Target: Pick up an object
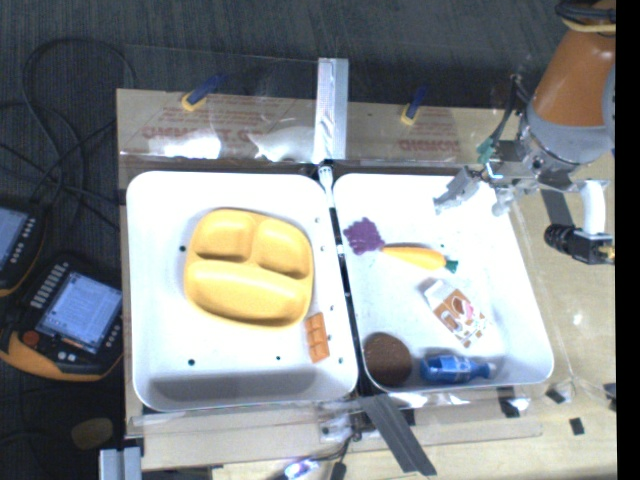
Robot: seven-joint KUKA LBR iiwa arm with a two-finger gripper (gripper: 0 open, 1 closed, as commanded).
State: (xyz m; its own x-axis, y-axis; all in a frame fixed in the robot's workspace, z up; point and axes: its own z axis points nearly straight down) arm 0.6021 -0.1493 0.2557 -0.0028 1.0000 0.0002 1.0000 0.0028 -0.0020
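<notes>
When we look down at the counter (560, 298), we see two smooth white bins side by side. The left bin (160, 348) holds a big yellow tray (248, 266) with rounded corners and three shallow dips in it. A small orange block (317, 337) with little ridges lies near the tray's lower right corner.

The right bin (520, 318) holds more things. We see a bumpy purple bunch of grapes (365, 234), and just beside it a long yellow banana (413, 257) with a dark tip. Lower down lies a flat, shiny packet (456, 312) with a picture on it. Near the front sit a round brown ball (388, 356) and a blue bottle (455, 369) lying on its side.

From the right, the grey and orange arm (572, 78) reaches over the far right corner of the right bin. Its gripper (480, 194) hangs above the bin with its fingers spread apart, holding nothing.
</notes>
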